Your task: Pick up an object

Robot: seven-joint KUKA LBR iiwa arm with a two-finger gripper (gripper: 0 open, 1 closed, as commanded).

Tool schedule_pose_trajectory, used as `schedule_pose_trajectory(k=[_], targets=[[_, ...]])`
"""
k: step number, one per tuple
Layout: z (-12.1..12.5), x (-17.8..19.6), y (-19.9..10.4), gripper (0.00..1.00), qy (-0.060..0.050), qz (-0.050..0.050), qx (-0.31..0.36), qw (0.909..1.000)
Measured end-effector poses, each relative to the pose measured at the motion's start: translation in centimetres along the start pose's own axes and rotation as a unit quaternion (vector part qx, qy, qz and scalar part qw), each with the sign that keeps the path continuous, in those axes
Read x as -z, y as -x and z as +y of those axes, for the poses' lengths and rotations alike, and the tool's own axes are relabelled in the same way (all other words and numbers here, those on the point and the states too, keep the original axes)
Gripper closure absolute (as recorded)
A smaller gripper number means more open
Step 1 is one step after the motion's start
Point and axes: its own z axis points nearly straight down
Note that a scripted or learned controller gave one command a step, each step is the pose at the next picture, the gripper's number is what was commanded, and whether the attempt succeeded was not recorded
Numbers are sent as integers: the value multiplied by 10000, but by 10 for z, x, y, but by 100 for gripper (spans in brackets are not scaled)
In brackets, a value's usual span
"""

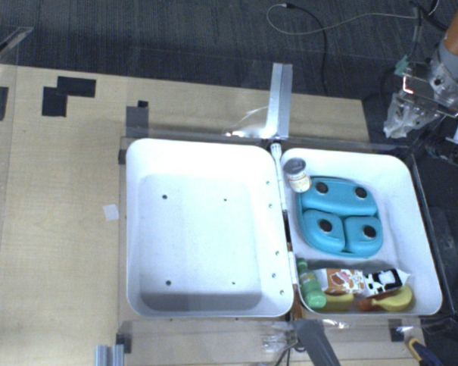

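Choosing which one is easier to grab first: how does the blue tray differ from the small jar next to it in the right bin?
The blue tray is wide, flat and turquoise with four dark dimples; the small jar is compact, round and pale with a grey lid. The blue tray fills the bin's middle; the small jar sits by its upper left corner, beside the divider. Both lie in the right bin, away from the gripper.

Single fixed camera, mounted above the bench [53,209], looking down at a slant. Far enough to take in both white bins whole: left bin [207,162] mid-frame, right bin [410,194] toward the right edge. Far side of bench at top, dark carpet [145,15] beyond it; near bin edges close to bottom of frame. Arm [454,52] cut off at upper right corner, entering from the right.
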Motion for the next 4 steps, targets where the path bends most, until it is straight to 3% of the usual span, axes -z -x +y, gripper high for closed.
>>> schedule_pose_trajectory(k=[2,3,4], targets=[[2,25,-3,100,58,-5,68,10000],[14,27,50,100,8,-1,-881,9961],[15,40,48,100,39,-4,-840,9965]])
